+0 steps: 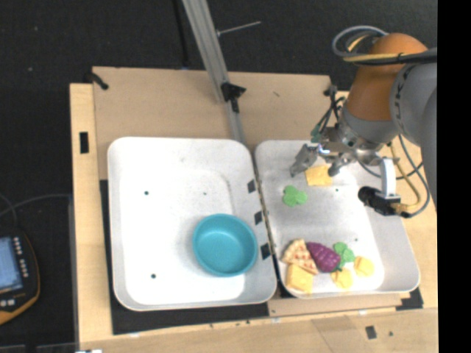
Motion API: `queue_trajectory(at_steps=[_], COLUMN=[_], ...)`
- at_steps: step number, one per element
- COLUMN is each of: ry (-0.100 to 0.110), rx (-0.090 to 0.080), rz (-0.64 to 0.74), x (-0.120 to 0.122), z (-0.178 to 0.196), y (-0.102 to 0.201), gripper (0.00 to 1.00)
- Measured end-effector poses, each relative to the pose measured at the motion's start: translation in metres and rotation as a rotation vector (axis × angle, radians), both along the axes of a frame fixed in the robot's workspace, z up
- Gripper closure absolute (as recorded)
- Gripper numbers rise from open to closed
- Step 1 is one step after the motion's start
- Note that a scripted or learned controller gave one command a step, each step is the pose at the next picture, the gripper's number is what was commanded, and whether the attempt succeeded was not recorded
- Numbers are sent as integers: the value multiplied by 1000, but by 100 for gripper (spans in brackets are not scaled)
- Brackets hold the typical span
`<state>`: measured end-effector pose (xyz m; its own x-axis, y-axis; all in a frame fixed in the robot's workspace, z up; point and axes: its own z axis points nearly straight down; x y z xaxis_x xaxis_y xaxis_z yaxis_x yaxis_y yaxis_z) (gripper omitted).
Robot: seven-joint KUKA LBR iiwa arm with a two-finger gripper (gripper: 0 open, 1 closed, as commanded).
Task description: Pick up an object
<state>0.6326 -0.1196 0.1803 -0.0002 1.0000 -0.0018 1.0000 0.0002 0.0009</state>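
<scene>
one yellow block (318,176) lies at the far end of the right bin (383,230), right under your gripper (321,160), whose fingers stand spread apart with nothing between them. you only need to drop straight down. green piece (294,195) sits just beside it, toy pile (324,263) nearer you.

Two white bins (184,153). One blue bowl (224,244). One green piece (295,195), alone. One yellow block (319,176) by the gripper. A pile (327,264) of small toys, too jumbled to count.
</scene>
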Motion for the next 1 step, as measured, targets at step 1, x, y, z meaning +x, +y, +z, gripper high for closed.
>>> queue_trajectory(at_steps=[1], ry=[6], rx=[0], rz=[-2], x=[-4], z=[-63], y=[-1], gripper=[0])
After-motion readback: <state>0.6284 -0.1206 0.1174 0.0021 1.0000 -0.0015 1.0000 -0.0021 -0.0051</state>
